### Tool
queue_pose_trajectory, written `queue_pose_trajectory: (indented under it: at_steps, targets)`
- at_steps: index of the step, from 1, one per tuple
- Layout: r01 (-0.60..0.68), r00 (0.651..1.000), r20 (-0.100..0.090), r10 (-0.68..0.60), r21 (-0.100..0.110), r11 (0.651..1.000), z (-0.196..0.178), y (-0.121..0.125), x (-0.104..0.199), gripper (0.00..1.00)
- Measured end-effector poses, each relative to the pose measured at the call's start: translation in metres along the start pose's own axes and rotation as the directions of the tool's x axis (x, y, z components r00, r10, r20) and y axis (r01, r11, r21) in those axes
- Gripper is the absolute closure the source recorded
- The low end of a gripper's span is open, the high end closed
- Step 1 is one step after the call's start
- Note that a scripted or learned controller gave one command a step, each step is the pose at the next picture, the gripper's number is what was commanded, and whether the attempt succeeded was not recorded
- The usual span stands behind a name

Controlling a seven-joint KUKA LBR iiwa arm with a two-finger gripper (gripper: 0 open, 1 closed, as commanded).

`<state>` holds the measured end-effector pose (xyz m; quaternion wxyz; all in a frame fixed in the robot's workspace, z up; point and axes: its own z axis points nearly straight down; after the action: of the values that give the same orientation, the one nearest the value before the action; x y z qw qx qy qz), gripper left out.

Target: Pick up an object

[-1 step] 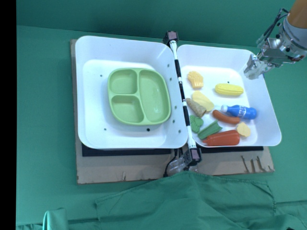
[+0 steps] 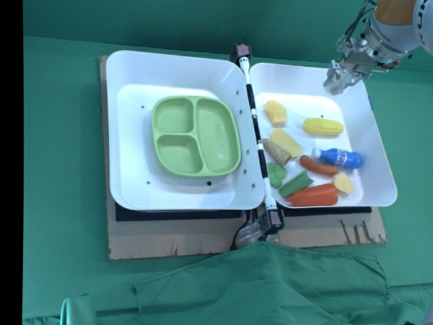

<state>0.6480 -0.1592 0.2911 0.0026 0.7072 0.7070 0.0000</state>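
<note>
Gripper (image 2: 340, 80): I see it above the right bin's (image 2: 379, 141) far rim, nothing between its fingers; how far apart, I cannot tell. Blue bottle (image 2: 340, 158): label unreadable.

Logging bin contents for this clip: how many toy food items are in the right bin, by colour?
Yellow: 4 – waffle-like piece, corn cob, wedge, small round piece
Green: 2 – leafy piece, pea pod
Red/orange: 2 – sausage, carrot
Blue: 1 – bottle
Tan: 1 – cone
Total: 10

Green divided plate (image 2: 196, 135), left bin (image 2: 128, 80)
</note>
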Motion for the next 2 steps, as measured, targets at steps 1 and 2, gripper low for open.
queue_pose_trajectory:
  at_steps: [1,2]
  targets:
    - [-0.003,1.0,0.001,0.003,0.0,1.0,0.069,0.053,-0.029,0.0]
    - [-0.005,1.0,-0.001,0.005,0.005,1.0,0.085,-0.007,-0.028,0.0]
